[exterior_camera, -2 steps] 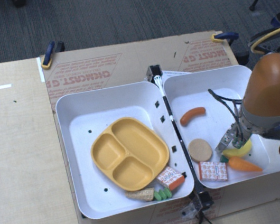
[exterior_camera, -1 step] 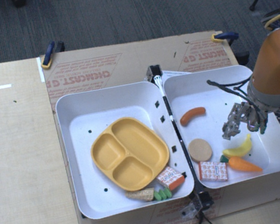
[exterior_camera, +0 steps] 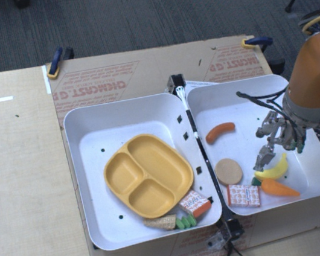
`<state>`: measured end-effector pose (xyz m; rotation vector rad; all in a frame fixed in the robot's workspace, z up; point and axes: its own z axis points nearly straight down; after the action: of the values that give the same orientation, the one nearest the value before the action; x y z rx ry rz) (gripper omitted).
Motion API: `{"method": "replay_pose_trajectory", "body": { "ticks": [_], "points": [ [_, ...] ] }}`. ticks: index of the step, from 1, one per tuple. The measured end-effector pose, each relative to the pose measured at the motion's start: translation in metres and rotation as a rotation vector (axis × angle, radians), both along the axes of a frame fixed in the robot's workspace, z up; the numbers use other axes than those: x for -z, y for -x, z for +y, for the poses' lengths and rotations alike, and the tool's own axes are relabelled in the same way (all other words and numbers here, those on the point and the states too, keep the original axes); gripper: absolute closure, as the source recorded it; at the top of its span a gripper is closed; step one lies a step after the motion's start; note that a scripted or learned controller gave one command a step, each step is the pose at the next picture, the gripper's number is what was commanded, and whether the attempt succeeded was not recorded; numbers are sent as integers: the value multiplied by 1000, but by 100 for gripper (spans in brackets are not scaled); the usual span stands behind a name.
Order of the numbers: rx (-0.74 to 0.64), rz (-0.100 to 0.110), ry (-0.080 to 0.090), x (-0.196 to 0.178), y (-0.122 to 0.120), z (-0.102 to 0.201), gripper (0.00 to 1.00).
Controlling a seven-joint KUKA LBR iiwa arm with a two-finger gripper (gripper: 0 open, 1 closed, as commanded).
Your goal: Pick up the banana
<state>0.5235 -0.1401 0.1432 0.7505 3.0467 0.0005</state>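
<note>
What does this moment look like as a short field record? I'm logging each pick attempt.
target: banana, right bin, near its right wall
pincer: just above the banana, grip not clear
beside banana: carrot right in front of it
also in right bin: sausage, round cookie, small box
left bin: yellow divided plate, small items at front edge
banana lifted: not evident

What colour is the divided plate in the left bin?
The divided plate is yellow, seen best in the camera view from above.
</note>
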Motion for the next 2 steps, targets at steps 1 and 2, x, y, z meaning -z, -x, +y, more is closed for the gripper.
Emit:
{"method": "replay_pose_trajectory", "body": {
  "ticks": [1,2],
  "points": [
    [-183,3,-1,51,21,-47,0],
    [-252,-12,3,49,31,6,0]
  ]
}}
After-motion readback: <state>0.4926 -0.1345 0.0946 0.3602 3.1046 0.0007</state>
